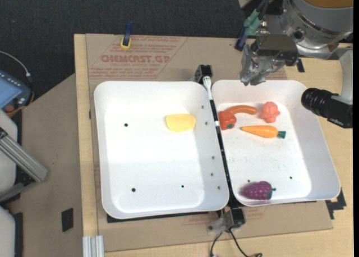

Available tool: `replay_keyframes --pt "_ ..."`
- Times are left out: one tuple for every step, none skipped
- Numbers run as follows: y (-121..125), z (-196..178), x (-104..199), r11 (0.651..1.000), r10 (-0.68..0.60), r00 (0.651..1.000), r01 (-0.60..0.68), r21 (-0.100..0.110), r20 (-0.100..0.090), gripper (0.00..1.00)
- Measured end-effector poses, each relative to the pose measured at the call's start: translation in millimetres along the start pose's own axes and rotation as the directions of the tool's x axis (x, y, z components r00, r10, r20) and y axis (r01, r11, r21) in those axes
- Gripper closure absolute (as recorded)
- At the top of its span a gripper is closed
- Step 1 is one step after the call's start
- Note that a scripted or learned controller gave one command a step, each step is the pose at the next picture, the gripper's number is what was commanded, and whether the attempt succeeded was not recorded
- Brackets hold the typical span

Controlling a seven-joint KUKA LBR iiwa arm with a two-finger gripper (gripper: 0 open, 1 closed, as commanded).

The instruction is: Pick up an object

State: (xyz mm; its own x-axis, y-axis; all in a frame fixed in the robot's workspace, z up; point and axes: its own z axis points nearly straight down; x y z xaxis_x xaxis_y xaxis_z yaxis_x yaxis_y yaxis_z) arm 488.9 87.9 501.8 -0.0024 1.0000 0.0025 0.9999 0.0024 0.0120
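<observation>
- Where arm enters from far right, gripper (254,77) hangs over right bin's (314,163) far rim, fingers narrow, holding nothing.
- Toy carrot (260,131), pink piece (270,111) lie near, below it.

We see two glossy white plastic bins (151,194), the left holding a pale yellow soft lump (180,122). The right holds an orange-red curved pepper (234,114), a pink knobbly piece (270,111), an orange carrot with green tip (260,131) and a purple grape cluster (257,190).
</observation>
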Motion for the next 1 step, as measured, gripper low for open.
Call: replay_keyframes --pt "-12.5 104.7 68.1 1.000 -0.005 1.000 0.005 0.024 0.004 1.00"
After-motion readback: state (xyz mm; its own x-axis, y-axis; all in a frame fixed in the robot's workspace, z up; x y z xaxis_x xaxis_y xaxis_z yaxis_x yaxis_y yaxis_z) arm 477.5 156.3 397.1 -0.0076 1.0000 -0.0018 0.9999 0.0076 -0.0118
